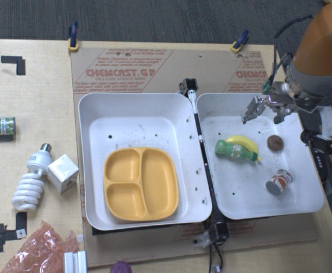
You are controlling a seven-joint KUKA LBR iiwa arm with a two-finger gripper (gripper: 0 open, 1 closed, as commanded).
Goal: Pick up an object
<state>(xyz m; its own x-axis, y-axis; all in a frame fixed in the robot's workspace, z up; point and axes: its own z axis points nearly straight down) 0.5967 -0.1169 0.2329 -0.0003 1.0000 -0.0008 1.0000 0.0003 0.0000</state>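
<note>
Far left of bench: a small green can point(1, 127) is seen lying on its side on the tan surface, well apart from the bins.
Lower left of bench: a white spiral light bulb point(30, 181) is laid beside a small white cube-shaped box point(63, 173), the two just touching; a crumpled pink mesh bag point(38, 252) is found below them at the frame's edge.
Left bin point(92, 112): a yellow three-compartment tray point(141, 183) is set flat in the lower half, with nothing seen in its sections.
Divider: a black clamp bar point(199, 135) is run between the two bins, from top to bottom.
Right bin point(302, 203): four objects are contained in it.
Green bottle point(234, 151): it is laid on its side near the bin's middle, cap end toward the right.
Banana point(244, 143): it is pressed against the bottle's upper side, curving over it.
Brown round object point(275, 143): it is placed just right of the banana, apart from it; its kind cannot be told.
Orange-and-white can point(279, 182): it is tipped on its side in the lower right part.
Gripper point(264, 110): it is held above the bin's upper right area, above the banana and brown object, touching nothing; the fingers are seen spread and nothing is grasped.
Arm point(322, 38): it is entered from the right, its orange band at the upper right corner.
</note>
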